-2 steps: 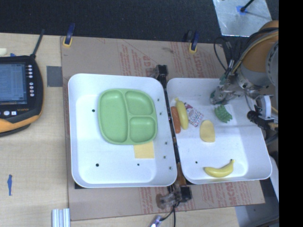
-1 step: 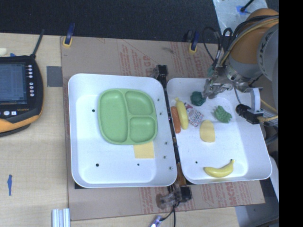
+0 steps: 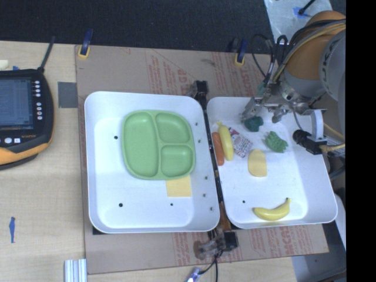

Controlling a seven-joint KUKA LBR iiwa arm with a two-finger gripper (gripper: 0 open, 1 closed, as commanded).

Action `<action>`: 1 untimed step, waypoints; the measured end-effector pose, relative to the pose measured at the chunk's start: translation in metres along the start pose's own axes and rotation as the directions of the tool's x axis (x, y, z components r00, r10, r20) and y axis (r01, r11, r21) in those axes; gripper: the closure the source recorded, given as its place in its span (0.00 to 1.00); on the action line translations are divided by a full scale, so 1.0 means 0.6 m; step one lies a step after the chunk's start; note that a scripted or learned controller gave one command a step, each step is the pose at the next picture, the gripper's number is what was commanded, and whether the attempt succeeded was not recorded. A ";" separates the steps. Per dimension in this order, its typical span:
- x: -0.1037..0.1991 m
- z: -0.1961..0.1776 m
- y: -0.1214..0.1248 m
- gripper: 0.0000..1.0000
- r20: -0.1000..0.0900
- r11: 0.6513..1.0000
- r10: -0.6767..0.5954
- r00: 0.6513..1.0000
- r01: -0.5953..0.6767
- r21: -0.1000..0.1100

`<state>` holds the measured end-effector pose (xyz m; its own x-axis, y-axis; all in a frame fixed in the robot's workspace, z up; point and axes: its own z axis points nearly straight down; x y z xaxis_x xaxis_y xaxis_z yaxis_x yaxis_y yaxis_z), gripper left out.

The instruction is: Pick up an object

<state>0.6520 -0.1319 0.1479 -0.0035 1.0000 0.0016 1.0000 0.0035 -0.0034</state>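
Two white bins are seen side by side: the left bin [image 3: 100, 157] holds a green divided plate [image 3: 157, 144] with a yellow square [image 3: 178, 187] just below it. In the right bin [image 3: 314, 181] lie a banana [image 3: 272, 211] at lower centre, a pale yellow block [image 3: 257, 163], a bumpy green piece [image 3: 275, 141], and a small, dark teal, lumpy object [image 3: 253, 123] at upper centre. The gripper [image 3: 265, 113] is positioned just above the teal object, fingers spread apart, nothing gripped.
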 end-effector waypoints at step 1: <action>-0.036 0.083 0.006 0.00 0.001 1.000 0.001 1.000 -0.001 0.002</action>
<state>0.6558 -0.1535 0.0983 -0.0028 1.0000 0.0004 1.0000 0.0028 -0.0049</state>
